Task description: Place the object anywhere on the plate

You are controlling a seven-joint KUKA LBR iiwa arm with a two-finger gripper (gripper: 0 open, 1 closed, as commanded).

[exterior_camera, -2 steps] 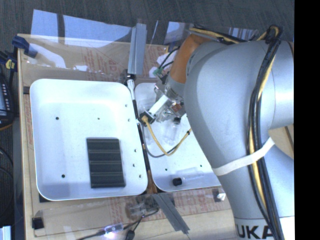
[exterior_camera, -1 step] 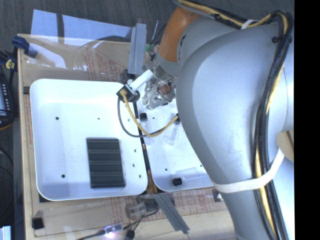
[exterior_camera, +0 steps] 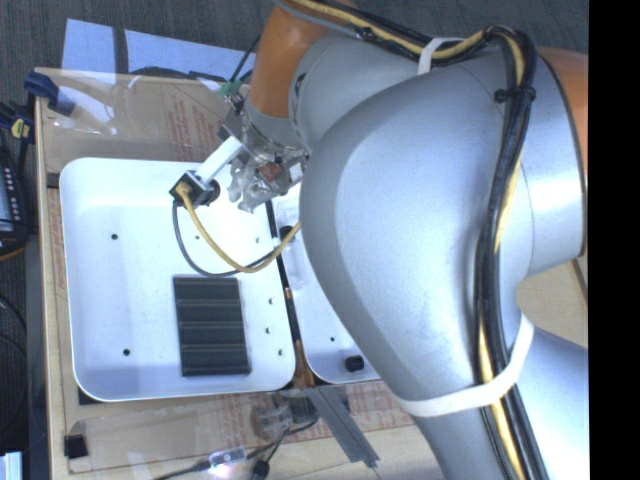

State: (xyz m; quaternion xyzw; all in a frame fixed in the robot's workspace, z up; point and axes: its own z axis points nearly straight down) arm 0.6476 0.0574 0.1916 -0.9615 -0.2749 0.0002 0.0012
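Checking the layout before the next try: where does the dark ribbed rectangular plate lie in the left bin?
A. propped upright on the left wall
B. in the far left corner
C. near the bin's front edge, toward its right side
C: the dark ribbed plate lies flat near the front edge of the left bin, right of its middle.

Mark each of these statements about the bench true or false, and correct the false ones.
1. A dark ribbed rectangular plate lies in the left bin. True.
2. The gripper rests on that plate. False: it is over the bin's upper right part, apart from the plate.
3. A yellow cable loops below the gripper. True.
4. The arm reaches in from the view's left. False: it enters from the right.
5. A small black object lies in the right bin. True.
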